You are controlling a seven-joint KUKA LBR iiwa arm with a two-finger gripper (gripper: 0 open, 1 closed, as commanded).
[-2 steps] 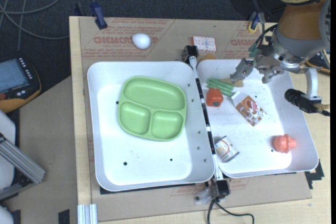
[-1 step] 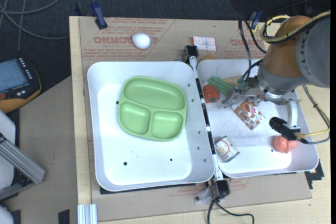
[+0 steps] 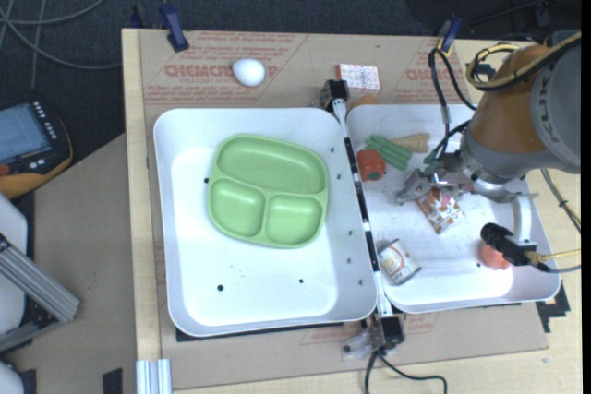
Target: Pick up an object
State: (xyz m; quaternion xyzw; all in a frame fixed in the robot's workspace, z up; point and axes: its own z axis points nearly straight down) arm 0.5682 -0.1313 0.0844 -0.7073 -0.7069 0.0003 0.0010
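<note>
The gripper [image 3: 427, 187] hangs low in the right bin [image 3: 462, 291], its metal tips beside a red-and-white packet [image 3: 443, 209], perhaps touching it; I cannot tell how it stands. A can [image 3: 398, 261] lies near. The left bin [image 3: 185, 198] holds a green tray [image 3: 269, 190].

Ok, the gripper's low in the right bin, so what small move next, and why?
Probably a short lift to test the grasp. The gripper sits right by the red-and-white packet in the right bin, but whether anything is between its fingers isn't clear.
</note>
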